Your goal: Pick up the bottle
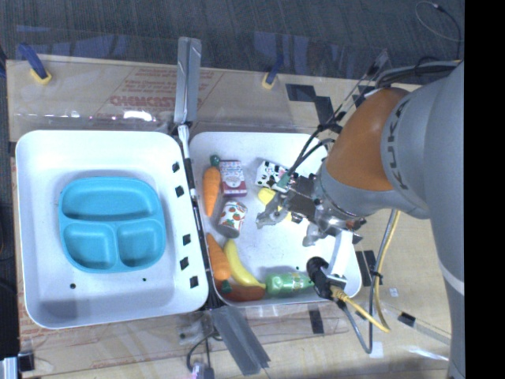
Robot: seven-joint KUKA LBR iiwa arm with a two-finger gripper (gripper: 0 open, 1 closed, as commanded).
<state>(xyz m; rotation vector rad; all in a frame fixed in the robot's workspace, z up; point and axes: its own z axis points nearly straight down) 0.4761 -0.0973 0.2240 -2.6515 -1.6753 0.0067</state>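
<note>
The green bottle (289,283) lies on its side along the near wall of the right bin (260,144), below the tool (293,221) and apart from it.

1. It looked like a robotics lab: a grey and orange industrial arm (394,148) reached over a wooden bench (102,85).
2. Two white bins (31,212) sat clamped side by side.
3. Loose cables (379,290) trailed over grey carpet (237,14).
</note>
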